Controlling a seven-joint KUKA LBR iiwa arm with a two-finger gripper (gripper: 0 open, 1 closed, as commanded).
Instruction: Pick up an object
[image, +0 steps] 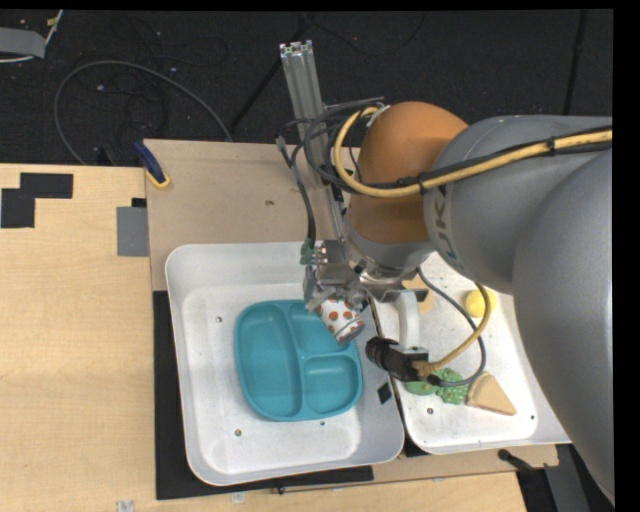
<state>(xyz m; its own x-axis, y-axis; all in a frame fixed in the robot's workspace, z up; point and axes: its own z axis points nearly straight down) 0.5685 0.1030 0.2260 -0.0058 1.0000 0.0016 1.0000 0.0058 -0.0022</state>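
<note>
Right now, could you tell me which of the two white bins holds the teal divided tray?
The left bin: the teal tray lies in it, while the right bin holds a yellowish wedge and a green piece.

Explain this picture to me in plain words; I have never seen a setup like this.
This is one photo from a camera fixed above a workbench, looking down at a slant. The big grey shape with the orange band is a robot arm, reaching in from the right. At its end is a gripper, a two-fingered hand. Its job is to pick up an object.

On the bench sit two shallow white bins side by side. The left bin holds a teal divided tray. The right bin, partly hidden by the arm, holds a tan wedge-shaped piece, a green item and something yellow.

The gripper hangs over the tray's upper right edge. A small white object with red spots sits right at its tip, but I cannot tell whether it is actually gripped.
</note>
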